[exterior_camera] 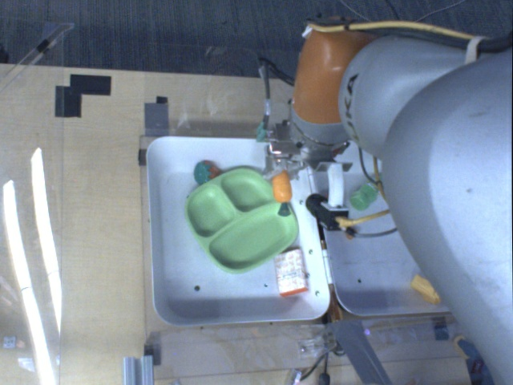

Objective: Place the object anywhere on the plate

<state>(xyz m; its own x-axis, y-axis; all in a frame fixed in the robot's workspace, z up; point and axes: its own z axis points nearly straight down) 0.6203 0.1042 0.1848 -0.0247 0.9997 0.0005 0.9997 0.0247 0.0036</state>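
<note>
While the grey arm fills the right side of the camera view, its orange band sits above the wrist and the wrist points down toward the near right corner of the left bin. The gripper hangs at the inner edge of that bin, right over the rim of the green plate. A small orange carrot-like object (green tip at its lower end) shows directly below the metal fingers, at the plate's right rim; whether the fingers are closed on it or merely above it cannot be told from this angle.

The plate is divided into three compartments and lies tilted across the middle of the left bin. Behind its upper left edge, a small teal and red item peeks out, touching or just beside the plate. A small red and white box lies on the bin floor just beside the plate's lower right edge.

Across the divider, the right bin holds a pale green piece near the gripper's cabling and a yellow piece near the arm's lower edge.
</note>
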